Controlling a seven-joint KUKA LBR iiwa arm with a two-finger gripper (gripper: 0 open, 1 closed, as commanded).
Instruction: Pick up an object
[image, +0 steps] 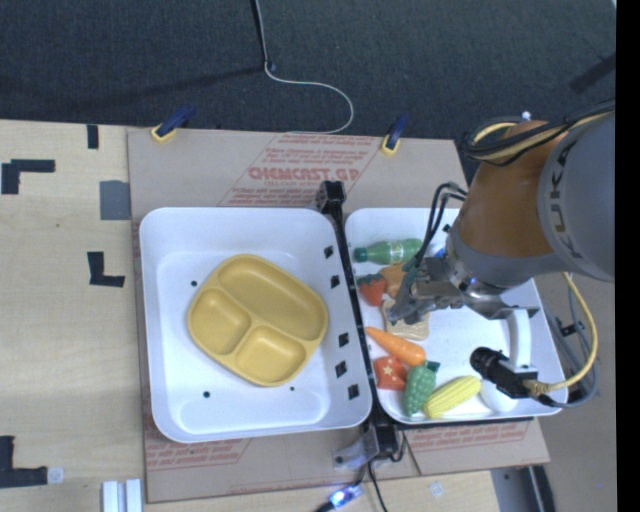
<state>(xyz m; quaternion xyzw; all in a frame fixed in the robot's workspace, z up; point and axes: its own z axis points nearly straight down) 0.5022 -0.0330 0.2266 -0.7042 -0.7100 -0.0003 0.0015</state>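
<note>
You have two white bins side by side on the bench. The left bin holds one thing: a yellow divided plate with three compartments, lying flat and turned at a slant, all its compartments bare.

The right bin holds the toy food, crowded along its left side. Count them with me: one green bottle, one carrot, one ear of corn, one bumpy green piece, one red piece with a star and one reddish piece just under the bottle. The bottle lies on its side with its long axis running left to right, cap toward the divider between the bins. The carrot's long axis slants from upper left to lower right, its thick end to the right. The corn lies nearly left to right, tipped up slightly at its right end, touching the bumpy green piece beside it.

The gripper is low over the right bin, just above the carrot and below the bottle, over a pale tan object that you cannot make out clearly. You cannot tell whether its fingers are apart or together, since the wrist and dark hardware hide them
</note>
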